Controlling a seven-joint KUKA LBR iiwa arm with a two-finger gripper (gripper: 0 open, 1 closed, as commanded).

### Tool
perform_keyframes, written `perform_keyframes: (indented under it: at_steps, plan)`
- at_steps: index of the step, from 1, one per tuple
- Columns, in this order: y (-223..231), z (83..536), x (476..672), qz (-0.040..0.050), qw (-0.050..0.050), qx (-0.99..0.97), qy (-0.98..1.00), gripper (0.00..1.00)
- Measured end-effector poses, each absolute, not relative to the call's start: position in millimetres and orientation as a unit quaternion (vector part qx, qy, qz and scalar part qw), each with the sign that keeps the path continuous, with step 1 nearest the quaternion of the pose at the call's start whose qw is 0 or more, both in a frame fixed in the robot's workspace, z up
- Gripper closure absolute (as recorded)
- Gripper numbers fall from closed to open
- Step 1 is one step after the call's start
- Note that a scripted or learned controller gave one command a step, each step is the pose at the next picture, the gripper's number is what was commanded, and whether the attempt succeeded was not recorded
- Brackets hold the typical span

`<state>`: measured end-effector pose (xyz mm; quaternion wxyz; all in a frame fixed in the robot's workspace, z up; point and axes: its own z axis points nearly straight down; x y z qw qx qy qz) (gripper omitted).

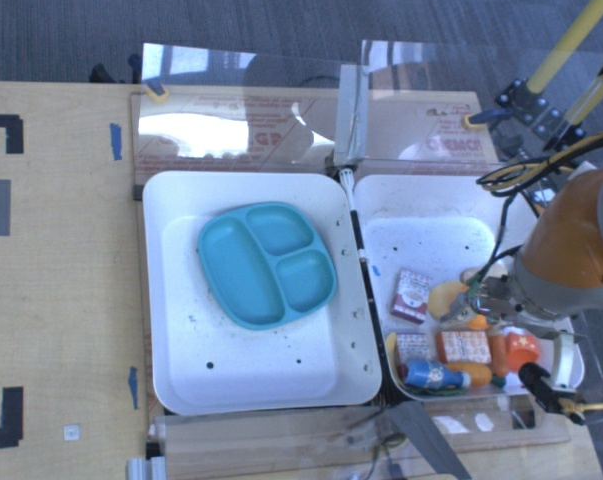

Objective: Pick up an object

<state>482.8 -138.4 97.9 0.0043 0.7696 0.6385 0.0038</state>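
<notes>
Arm hanging low over the crowded right bin, nothing visibly picked yet.

The arm [571, 238] is reaching into the right bin [421, 223], where small things are lying packed together near the front: a red-and-white packet [412, 295], a yellow piece [445, 297], an orange box [465, 347], a blue bottle [429, 375] and a red-orange item [521, 349]. Crowded like that, the gripper [486, 303] could be nudging neighbours or closing on two. I cannot tell whether the fingers are released or clenched. The left bin [176, 368] is holding just a blue divided tray [268, 264].
</notes>
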Motion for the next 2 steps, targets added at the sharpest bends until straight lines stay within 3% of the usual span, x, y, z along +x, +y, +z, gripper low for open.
perform_keyframes:
  at_steps: [1, 2]
  plan:
    - [-83, 186, 529.5, 0.0022, 0.001, 0.766, 0.642, 1.00]
    - [-44, 231, 591.3, 0.0010, 0.001, 0.656, 0.755, 1.00]
